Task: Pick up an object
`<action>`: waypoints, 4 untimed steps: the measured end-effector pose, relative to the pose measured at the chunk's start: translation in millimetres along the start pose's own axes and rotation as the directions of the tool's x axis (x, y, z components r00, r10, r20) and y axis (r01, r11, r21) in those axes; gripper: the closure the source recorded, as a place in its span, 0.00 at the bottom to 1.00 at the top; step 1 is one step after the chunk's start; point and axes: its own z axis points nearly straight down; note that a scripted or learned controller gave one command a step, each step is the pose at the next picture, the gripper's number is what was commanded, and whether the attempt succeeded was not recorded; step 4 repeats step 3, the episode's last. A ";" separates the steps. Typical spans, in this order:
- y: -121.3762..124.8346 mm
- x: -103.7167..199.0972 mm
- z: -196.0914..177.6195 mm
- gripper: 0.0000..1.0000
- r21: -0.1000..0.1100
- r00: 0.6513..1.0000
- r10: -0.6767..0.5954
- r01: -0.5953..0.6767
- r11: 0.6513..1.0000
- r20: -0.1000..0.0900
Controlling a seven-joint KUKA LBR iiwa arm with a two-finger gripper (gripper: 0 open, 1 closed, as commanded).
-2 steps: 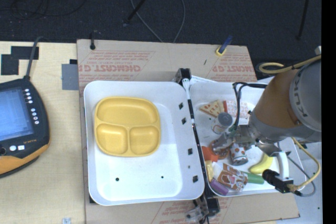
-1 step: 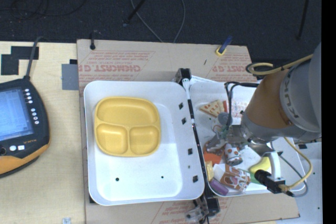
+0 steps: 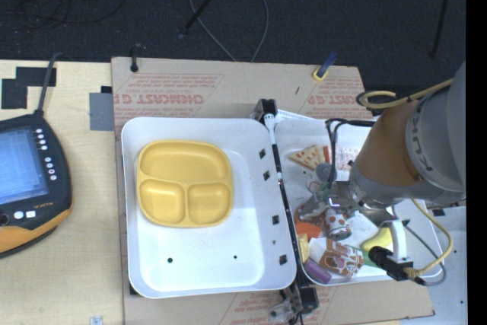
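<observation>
Red printed lettering runs across the cardboard sheet (image 3: 228, 91) beneath the two bins, seen upside down from the camera; the line above the left bin appears to read "CHEMCAST GP", though the small, inverted letters leave the exact spelling uncertain. A second, shorter run of the same red print sits on the cardboard above the right bin, partly cut off, and more red print shows at the sheet's lower edge, too small to read. The handheld control pad (image 3: 27, 179) at left shows a lit blue screen whose contents cannot be read.
</observation>
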 end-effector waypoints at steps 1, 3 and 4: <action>-12.3 -7.9 -0.2 0.00 -0.004 1.000 -0.003 0.003 1.000 -0.006; 11.7 33.7 -116.6 1.00 0.012 1.000 -0.012 0.012 1.000 -0.008; 11.7 33.7 -116.6 1.00 0.012 1.000 -0.012 0.012 1.000 -0.008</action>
